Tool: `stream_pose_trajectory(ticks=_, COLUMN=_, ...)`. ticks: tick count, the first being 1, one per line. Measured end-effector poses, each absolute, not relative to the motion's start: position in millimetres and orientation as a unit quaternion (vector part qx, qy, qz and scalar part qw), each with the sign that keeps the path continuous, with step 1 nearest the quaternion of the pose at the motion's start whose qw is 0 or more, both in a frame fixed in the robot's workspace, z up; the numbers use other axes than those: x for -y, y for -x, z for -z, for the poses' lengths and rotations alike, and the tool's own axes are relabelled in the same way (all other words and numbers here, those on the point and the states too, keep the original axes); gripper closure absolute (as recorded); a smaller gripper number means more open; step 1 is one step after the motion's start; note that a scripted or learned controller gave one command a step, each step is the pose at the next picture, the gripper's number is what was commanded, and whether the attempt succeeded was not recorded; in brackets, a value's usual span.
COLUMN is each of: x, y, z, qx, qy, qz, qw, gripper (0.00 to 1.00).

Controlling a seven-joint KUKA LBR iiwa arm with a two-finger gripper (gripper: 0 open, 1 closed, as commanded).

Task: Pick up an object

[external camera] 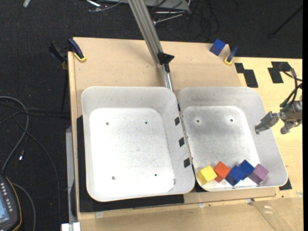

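The hand (278, 122) hung at the right edge of the camera view, over the outer right rim of the right bin (219, 100), with its two grey fingers (265, 122) spread apart and nothing between them. It sat well apart from the blocks, which were gathered in the near right corner of that bin. There, four small cubes lay in a tight row along the bin's near wall: a yellow cube (207, 174) at the left end, an orange cube (221, 171) just beside it, a blue cube (240, 172) next, and a purple cube (259, 173) at the right end; neighbours appeared to touch or nearly touch. The rest of the right bin's floor was bare white, flecked with dark specks. The left bin (96, 100) lay alongside it on the tan worktop (125, 61), their inner rims meeting in the middle. Another blue block (218, 46) rested on the worktop beyond the bins, near its far edge, beside a yellow-tipped clamp (230, 57). A slanted metal pole (144, 23) crossed the far side of the worktop.
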State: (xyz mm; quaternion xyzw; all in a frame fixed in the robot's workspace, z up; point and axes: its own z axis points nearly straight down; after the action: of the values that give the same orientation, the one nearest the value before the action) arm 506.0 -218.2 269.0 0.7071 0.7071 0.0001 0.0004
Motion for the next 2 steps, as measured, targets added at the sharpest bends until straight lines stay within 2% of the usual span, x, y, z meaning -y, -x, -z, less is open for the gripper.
stream_pose_trajectory(ticks=1, x=177, y=-498.5, z=-258, qx=-0.709, qy=-0.705, qz=0.0001, qw=-0.001, gripper=0.00)
stream_pose_trajectory(ticks=2, x=178, y=-574.0, z=-93, qx=-0.709, qy=-0.705, qz=-0.0003, qw=0.002, gripper=0.00)
